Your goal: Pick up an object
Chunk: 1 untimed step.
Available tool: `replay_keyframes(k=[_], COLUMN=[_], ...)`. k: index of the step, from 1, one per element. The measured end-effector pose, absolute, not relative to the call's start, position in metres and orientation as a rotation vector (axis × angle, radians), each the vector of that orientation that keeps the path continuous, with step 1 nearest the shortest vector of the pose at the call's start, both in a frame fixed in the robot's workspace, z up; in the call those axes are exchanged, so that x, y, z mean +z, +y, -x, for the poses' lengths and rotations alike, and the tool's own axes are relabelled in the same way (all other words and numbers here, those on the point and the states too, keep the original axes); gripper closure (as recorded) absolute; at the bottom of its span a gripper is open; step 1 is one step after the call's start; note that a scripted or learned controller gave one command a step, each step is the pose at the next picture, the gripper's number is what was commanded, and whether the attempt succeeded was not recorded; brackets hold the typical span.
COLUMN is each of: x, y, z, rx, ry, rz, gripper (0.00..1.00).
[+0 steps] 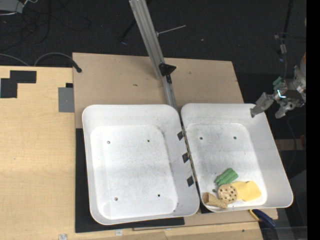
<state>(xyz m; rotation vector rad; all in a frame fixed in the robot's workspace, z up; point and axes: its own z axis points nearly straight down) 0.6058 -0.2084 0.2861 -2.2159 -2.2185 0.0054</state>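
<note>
In the near right corner of the right bin (260, 134) lie a green piece (227, 176), a yellow piece (248, 190), a round tan cookie-like piece (227, 192) and a small brown piece (215, 200), all close together. My gripper (272, 107) hangs at the far right, over the bin's far right corner and well away from those objects. Its two grey fingers (261, 104) stand spread apart with nothing between them.
The left bin (100, 115) sits beside the right one, joined by black clips (184, 156). A slanted aluminium rail (150, 44) rises behind the bins. A wooden board lies at the far left.
</note>
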Motion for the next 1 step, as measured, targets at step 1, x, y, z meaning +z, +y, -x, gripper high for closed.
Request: replay_keyframes(k=[1], x=[0.2887], y=[-0.208], z=[-0.6066], rx=[0.003], ry=[-2.224], rz=[2.216], gripper=[0.0])
